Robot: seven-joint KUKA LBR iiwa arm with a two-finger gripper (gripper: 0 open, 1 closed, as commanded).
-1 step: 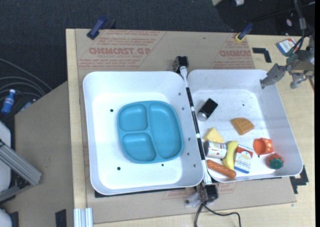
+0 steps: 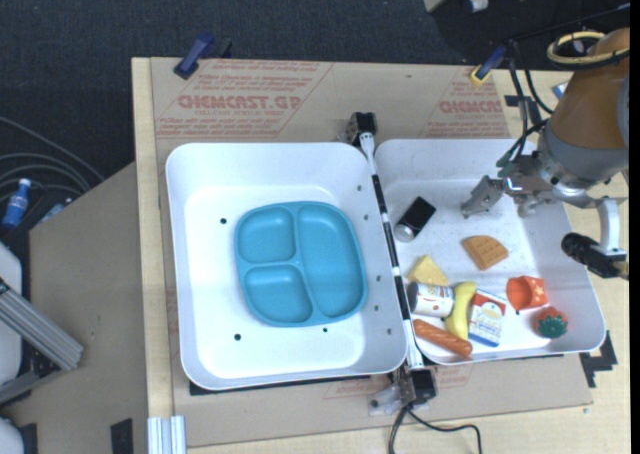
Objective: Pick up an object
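No object is lifted yet, so the task is judged to be at its approach stage. The tool (image 2: 500,194) is seen above the upper part of the right bin (image 2: 440,157), carried by the grey arm (image 2: 590,122) with its orange band that reaches in from the right. Nothing is seen in the tool, and it cannot be told from this slanting view whether it is released or clenched.

All candidate things are placed in the right bin and are lying on its floor. Taking the banana (image 2: 462,308) as the landmark: a black block (image 2: 415,213) is found well above and to its left, close to the wall between the bins; a tan slice of bread (image 2: 485,250) is found above and to its right; a yellow wedge (image 2: 429,270) is just above-left of it; a small red-and-white carton (image 2: 433,299) is touching or nearly touching its left side; a sausage (image 2: 441,338) is lying just below it; a second carton (image 2: 486,321) is set just to its right; farther right an orange-red piece (image 2: 527,292) and a strawberry (image 2: 549,323) are seen.

The left bin (image 2: 200,272) is occupied by a blue divided plate (image 2: 300,262), which is well apart from the banana.

What is left is judged to be everything: the descent, the closing on one item, and the lift. The bread slice and the black block are nearest the tool.
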